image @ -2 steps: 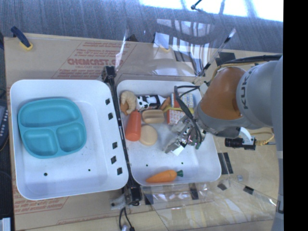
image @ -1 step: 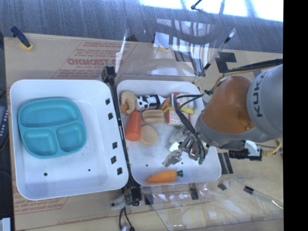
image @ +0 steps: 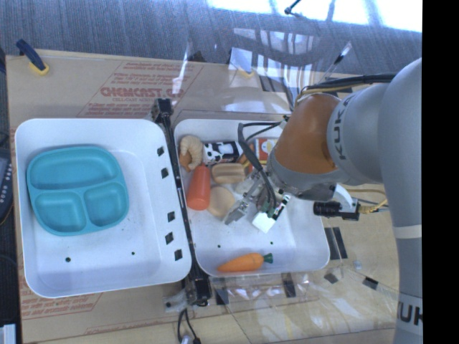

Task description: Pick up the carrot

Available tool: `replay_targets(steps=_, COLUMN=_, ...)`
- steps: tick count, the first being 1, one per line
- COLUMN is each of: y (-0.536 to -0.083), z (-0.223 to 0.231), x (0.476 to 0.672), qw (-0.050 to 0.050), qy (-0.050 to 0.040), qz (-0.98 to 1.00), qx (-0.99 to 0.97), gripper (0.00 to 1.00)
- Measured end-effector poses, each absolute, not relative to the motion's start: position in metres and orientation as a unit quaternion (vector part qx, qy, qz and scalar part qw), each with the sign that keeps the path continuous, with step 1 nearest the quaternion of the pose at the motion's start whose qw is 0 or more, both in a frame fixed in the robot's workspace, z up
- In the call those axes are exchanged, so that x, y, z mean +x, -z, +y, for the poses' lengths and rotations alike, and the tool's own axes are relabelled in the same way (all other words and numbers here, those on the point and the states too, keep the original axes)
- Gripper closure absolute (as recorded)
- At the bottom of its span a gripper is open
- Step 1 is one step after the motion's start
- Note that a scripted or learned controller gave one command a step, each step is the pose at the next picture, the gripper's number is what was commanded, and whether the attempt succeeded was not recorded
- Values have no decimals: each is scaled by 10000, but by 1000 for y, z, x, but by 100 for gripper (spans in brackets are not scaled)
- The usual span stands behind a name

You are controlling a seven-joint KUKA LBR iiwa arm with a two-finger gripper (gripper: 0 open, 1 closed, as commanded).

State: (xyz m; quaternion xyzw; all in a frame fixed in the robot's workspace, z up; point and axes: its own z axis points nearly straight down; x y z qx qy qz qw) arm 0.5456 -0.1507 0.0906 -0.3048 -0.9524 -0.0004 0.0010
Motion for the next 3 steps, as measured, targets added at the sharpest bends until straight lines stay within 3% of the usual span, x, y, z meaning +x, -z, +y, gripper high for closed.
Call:
replay_targets(steps=1, y=-166, z=-180, x=478, qw=-25, qy=-13, qz=-9627, qx=-2707, gripper=0)
replay_targets(steps=2, y=-123, z=-175, x=478, qw=17, qy=4, qz=-9734, qx=-2289, gripper=0)
replay_targets(steps=3, y=-122, z=-189, x=542, qw=-16, qy=3, qz=-9735, qx=-2285, gripper=0)
